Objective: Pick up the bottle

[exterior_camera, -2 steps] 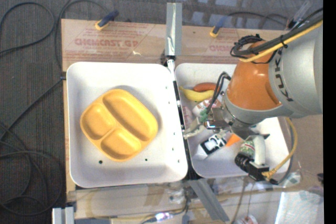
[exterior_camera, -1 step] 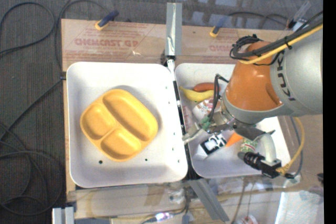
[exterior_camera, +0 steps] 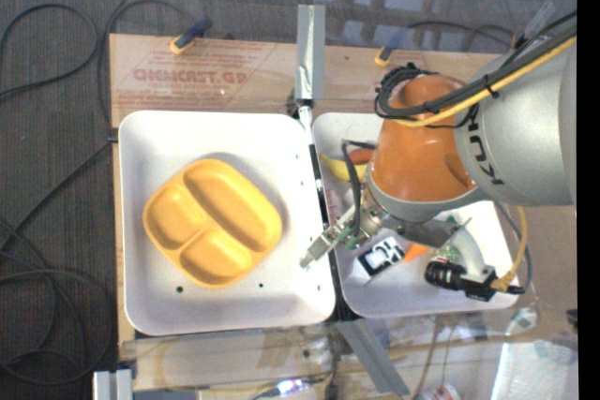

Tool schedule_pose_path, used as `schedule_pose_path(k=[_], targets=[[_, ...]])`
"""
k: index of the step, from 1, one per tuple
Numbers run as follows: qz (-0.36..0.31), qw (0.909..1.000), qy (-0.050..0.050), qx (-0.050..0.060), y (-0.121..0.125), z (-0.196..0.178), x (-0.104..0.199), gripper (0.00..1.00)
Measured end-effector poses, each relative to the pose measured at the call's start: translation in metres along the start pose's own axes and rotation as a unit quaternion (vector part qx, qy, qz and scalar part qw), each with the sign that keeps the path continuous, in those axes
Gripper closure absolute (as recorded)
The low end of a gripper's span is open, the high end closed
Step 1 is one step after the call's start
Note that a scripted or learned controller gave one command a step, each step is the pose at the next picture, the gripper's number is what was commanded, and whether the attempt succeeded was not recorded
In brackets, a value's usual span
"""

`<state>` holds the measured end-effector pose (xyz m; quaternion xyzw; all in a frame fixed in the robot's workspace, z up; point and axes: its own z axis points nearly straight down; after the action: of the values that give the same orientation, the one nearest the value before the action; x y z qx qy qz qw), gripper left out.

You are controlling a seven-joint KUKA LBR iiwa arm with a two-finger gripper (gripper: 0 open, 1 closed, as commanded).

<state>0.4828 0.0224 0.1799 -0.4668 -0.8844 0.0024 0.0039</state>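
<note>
At left of centre we see a yellow tray (exterior_camera: 214, 222) lying in the left bin (exterior_camera: 150, 309). Right of it, the arm (exterior_camera: 441, 140) hangs over the right bin (exterior_camera: 412, 300), covering most of it. We cannot pick out the bottle, and we cannot tell the gripper (exterior_camera: 361, 234) state beneath the wrist.

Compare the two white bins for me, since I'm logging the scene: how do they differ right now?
The left bin holds a yellow divided tray and lies open to view; the right bin holds small mixed items and is largely covered by the arm. The gripper hangs over the right bin's left edge. Both are shallow, white and side by side.
</note>
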Motion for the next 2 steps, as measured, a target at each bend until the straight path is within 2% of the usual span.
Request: schedule_pose_path(k=[1,2], targets=[[0.055,0.9985,-0.001,0.000,0.044,0.000,0.065,0.00],[-0.049,0.9988,-0.002,0.000,0.058,-0.027,0.084,0.00]])
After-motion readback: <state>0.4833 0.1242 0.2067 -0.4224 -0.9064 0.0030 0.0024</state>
